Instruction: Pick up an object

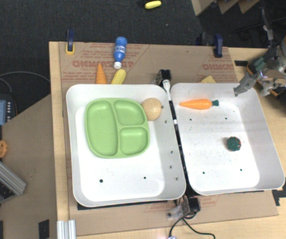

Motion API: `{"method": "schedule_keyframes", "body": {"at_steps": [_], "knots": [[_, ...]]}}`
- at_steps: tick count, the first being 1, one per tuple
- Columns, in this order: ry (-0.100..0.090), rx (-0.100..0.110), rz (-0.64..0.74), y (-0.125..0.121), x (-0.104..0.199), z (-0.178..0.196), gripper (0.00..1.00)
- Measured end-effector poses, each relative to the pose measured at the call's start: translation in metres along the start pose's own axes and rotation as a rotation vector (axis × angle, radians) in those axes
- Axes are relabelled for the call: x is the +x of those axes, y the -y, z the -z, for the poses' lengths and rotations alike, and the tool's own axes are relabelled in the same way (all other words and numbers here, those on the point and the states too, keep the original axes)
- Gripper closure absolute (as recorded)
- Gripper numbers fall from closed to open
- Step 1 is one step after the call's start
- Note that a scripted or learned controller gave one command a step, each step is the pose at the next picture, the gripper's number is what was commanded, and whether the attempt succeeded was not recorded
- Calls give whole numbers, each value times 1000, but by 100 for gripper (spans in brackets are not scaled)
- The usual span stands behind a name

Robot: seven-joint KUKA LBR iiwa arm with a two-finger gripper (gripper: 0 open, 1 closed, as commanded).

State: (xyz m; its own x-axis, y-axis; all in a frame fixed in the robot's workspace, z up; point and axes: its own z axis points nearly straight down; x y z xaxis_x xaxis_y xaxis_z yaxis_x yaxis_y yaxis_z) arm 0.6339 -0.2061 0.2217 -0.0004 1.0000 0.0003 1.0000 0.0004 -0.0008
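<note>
The end effector (243,87) hangs over the far right corner of the right bin (252,176); its state I cannot tell. A carrot (197,103) lies near the bin's far edge, a green ball (233,143) near its right edge.

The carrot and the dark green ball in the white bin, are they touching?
Apart. The camera view shows the carrot near the bin's far side and the ball lower down, with bare white bin floor between them.

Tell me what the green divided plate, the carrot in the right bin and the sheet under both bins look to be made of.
Green divided plate: likely molded plastic, with a smooth, evenly coloured matte surface.
Carrot: probably a plastic or rubber toy, given its uniform orange and slight sheen.
Sheet: cardboard by its look, flat brown and printed with red lettering.
</note>
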Motion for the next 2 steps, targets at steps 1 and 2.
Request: {"method": "schedule_keyframes", "body": {"at_steps": [1,2], "knots": [[-4,-2,4,47,-13,-127,0],[-4,6,-2,101,15,-138,0]]}}
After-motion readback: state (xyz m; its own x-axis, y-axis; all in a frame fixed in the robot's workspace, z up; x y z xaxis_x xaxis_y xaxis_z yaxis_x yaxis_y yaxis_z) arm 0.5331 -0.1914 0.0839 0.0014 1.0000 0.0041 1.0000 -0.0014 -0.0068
